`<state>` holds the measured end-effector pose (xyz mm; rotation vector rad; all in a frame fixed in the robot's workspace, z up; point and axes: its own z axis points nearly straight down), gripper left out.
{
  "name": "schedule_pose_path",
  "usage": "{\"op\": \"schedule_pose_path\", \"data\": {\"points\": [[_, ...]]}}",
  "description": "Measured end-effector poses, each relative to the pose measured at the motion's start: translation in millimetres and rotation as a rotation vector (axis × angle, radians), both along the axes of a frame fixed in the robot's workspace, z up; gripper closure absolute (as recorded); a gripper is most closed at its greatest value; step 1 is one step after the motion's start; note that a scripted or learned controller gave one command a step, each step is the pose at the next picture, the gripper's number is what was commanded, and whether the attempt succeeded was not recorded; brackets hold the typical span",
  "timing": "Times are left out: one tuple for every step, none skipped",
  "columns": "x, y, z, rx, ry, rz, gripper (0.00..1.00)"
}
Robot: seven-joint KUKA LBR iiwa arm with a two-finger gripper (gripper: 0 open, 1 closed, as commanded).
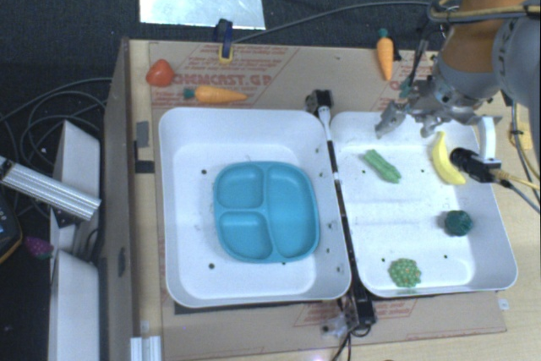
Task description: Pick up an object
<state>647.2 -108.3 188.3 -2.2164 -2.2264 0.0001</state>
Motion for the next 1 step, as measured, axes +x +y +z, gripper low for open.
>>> {"op": "schedule_pose_path", "data": {"points": [[12.4,9.3,-104.5,0.000,-0.001,0.000,0.00]]}}
